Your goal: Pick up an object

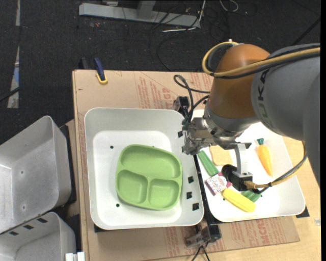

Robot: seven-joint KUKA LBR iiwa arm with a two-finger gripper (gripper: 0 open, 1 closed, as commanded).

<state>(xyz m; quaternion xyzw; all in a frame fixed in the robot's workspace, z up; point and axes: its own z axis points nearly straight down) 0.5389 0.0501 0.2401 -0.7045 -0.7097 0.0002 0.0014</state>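
Arm (285, 86): grey casing with dark lettering; rounded orange band (237, 76) above the wrist. Yellow and black cables (214, 56) loop beside it. Metal wrist assembly (204, 133) carries black fittings.

Bench (127, 84): brown board top with faint red print — it carries both white bins side by side.
Clamp (100, 71): blue and yellow, gripping the bench's far left edge.
Floor (51, 41): dark carpet, flecked with specks.
Cables (175, 38): black loops trailing over the floor beyond the bench.
Metal bar (137, 12): grey, lying flat at the top of the view.
Spare tubs (25, 173): white — two of them off to the left of the bench, one tilted above the other.
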